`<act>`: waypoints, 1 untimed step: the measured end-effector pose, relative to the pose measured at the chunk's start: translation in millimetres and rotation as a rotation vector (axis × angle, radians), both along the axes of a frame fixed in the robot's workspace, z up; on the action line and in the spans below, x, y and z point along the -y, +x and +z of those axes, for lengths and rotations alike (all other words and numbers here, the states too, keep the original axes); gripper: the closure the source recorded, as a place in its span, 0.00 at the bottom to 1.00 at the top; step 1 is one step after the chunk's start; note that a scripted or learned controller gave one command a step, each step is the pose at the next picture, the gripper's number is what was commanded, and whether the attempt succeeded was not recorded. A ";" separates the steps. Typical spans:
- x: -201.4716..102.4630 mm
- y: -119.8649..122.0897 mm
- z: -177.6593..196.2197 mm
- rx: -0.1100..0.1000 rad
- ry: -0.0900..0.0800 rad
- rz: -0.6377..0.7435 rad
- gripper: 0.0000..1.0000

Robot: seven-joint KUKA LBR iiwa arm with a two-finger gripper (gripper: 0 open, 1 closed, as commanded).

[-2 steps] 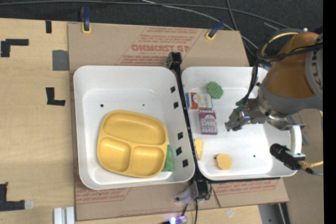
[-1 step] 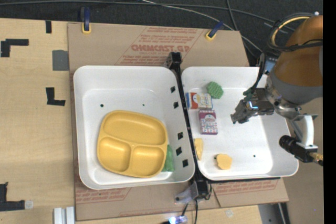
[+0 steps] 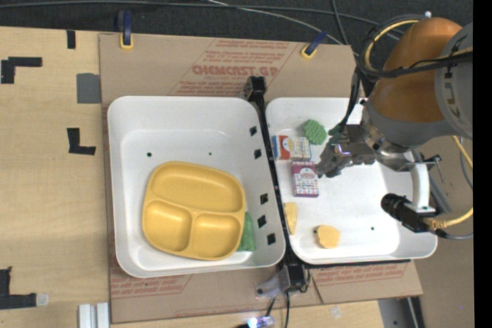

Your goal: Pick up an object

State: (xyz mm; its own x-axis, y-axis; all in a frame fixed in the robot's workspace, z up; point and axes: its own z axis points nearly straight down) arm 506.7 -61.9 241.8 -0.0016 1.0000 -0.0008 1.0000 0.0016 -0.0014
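Observation:
My gripper (image 3: 332,163) hangs over the middle of the right bin (image 3: 384,242), just right of a small purple box (image 3: 305,180) lying flat. A white and red carton (image 3: 294,147) lies above the box, and a green textured piece (image 3: 315,129) sits beyond it. A yellow round piece (image 3: 328,236) rests near the bin's front, and a pale yellow piece (image 3: 290,216) leans at the bin's left wall. Nothing shows between the gripper's tips.
The left bin (image 3: 131,127) holds a yellow divided tray (image 3: 194,210) with a green item (image 3: 247,233) at its right edge. A black divider (image 3: 265,157) runs between the bins. The arm's orange band (image 3: 419,73) and a black fitting (image 3: 403,213) overhang the right bin's right side.

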 end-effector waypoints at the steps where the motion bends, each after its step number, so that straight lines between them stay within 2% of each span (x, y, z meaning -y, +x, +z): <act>1: -50.1 20.3 5.9 0.001 0.001 0.003 1.00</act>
State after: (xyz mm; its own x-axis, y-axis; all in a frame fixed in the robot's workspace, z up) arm 527.0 -11.8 247.7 -0.0050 1.0000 0.0003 1.0000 0.0050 -0.0005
